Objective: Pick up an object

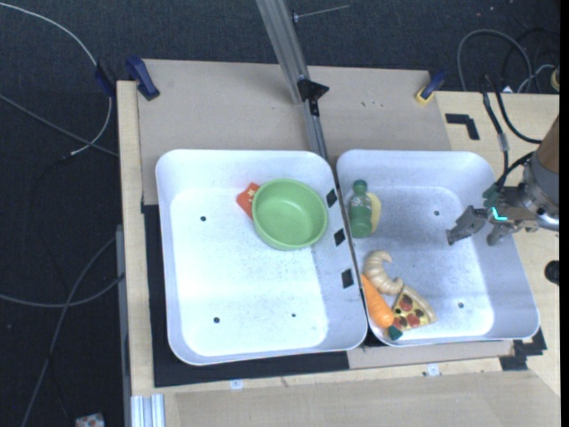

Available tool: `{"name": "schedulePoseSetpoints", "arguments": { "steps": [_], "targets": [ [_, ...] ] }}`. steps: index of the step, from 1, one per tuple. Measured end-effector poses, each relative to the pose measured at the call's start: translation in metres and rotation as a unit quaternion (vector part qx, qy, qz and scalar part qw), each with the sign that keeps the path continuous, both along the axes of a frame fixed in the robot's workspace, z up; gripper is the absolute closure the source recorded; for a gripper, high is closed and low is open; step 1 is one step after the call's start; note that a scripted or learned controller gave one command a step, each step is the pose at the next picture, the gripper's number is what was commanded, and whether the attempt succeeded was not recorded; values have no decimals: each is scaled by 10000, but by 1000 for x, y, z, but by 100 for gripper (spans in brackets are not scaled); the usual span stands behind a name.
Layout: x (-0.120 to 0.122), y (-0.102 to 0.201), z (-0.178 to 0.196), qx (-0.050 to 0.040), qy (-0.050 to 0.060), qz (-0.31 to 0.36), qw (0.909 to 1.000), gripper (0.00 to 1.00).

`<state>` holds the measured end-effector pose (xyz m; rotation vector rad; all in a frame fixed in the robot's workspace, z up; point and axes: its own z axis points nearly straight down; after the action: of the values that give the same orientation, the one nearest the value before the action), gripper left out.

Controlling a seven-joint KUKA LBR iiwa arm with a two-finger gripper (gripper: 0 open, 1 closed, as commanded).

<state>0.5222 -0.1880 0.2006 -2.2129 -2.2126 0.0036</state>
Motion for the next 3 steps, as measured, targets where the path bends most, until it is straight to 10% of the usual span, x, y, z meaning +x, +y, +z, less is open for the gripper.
{"name": "schedulePoseSetpoints", "arguments": {
  "steps": [3],
  "targets": [
    [-1,-1,-86,8,20,-5,10000,0]
  ]
}}
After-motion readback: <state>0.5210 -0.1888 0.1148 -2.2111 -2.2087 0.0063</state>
